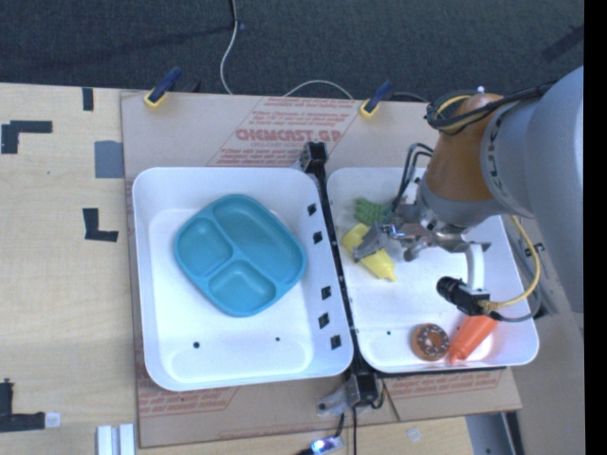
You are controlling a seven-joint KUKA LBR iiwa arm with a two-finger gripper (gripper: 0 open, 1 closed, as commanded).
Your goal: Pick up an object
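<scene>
Now we are at the reach-and-grasp step: the gripper (391, 243) sits low in the right bin (503, 354), at center-right of the frame, right over the yellow piece (373, 257), with a green piece (371, 209) just above it. Whether the pincer is open or closed we cannot tell. Next we need a clean closure, then a straight lift.

This is a robotics lab or test cell rather than a home. A grey industrial arm (531, 150) with an orange band reaches over two shallow white bins (152, 254) set side by side on a brown board (275, 131) held by blue-and-yellow clamps (162, 87). The pale wooden table (57, 282) carries black tape marks (27, 134), and loose cables (230, 36) trail over dark carpet (114, 17).
</scene>
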